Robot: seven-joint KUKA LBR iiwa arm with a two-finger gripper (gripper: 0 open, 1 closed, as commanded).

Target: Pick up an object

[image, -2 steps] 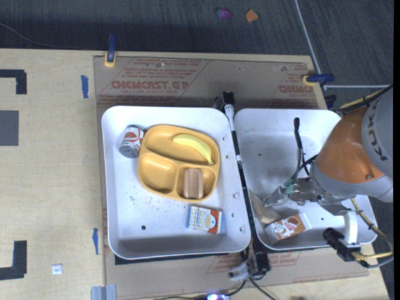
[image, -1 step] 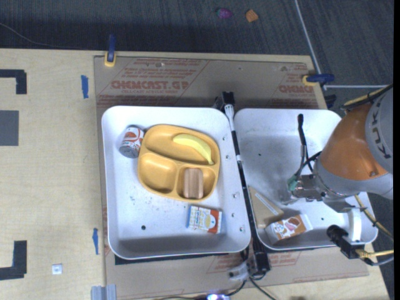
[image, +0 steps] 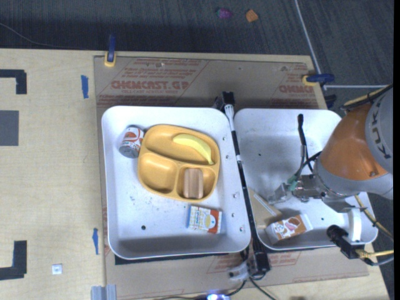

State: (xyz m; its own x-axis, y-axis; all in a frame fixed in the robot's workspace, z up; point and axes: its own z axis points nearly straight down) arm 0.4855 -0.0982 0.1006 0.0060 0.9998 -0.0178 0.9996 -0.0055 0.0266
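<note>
My gripper (image: 289,189) hangs low over the middle of the right bin (image: 269,136), below the arm's orange band (image: 353,152). A small brown and white carton (image: 289,227) lies on its side just in front of the gripper, near the bin's front wall, apart from it. A thin tan stick (image: 265,204) lies slantwise to the gripper's left. The gripper's tip is small and dark against the bin floor, and nothing can be made out in it.
The left bin (image: 112,186) holds a yellow divided plate (image: 156,167) with a banana (image: 194,145) and a brown block (image: 192,183), a can (image: 130,141) at its back left, and a small juice box (image: 204,219) in front. A black cable (image: 302,136) runs above the gripper.
</note>
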